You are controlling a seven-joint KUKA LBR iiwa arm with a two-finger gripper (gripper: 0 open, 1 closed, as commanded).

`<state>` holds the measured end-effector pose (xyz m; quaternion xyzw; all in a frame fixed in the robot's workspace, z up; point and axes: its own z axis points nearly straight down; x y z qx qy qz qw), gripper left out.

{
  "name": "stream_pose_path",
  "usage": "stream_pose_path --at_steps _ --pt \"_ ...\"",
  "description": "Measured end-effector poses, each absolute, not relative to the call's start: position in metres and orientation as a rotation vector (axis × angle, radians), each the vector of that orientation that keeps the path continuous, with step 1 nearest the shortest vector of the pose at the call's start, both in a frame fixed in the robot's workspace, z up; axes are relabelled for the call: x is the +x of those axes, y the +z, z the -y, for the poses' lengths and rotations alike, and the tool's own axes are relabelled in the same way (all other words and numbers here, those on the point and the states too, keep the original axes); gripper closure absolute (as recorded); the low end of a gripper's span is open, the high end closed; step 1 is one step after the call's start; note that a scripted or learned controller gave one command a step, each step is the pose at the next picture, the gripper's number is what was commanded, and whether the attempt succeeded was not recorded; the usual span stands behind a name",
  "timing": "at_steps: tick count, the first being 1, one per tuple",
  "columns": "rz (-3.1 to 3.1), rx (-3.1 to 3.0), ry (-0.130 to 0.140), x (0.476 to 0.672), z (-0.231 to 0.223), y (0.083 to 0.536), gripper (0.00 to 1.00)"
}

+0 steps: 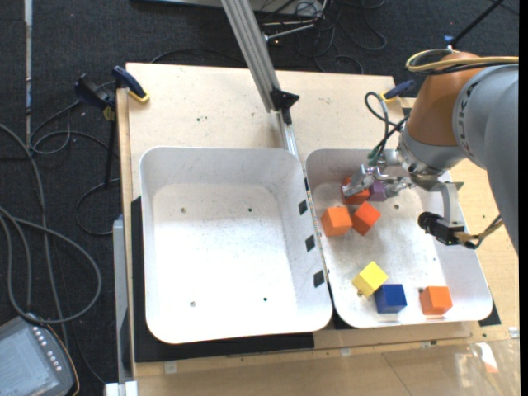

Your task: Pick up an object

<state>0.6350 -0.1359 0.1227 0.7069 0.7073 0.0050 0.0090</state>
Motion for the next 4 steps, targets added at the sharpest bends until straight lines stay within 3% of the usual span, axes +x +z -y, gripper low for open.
stream_pose_path --at_steps 1,4 --pt "-2.210 2.209 0.010 0.634 0.137 0.130 1.00" --pt "-2.219 2.216 0.005 0.626 0.139 0.258 1.00"
